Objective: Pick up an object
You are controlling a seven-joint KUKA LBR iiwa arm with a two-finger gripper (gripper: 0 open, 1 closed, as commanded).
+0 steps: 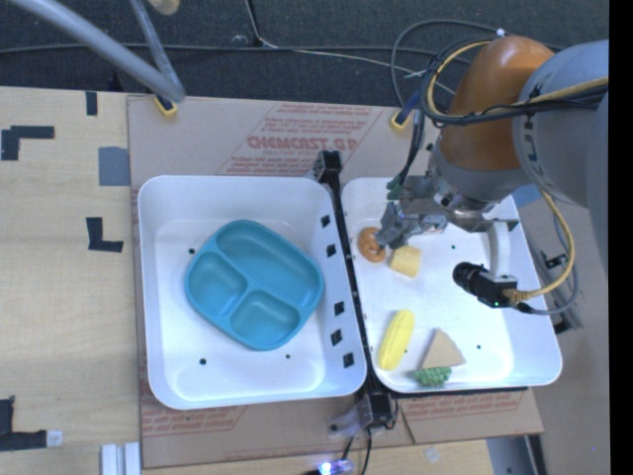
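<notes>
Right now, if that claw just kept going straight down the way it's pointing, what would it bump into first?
Most likely the small round brown piece in the right bin: the gripper points down and leftward right over it, with the pale yellow block just beside. Height above them is hard to judge from this slanted view.

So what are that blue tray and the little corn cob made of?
The blue tray looks like moulded plastic: one even turquoise colour, smooth rounded compartments, a soft sheen. The corn cob seems to be toy plastic too, uniformly bright yellow with a slight gloss, though its surface is too small to judge closely.
</notes>
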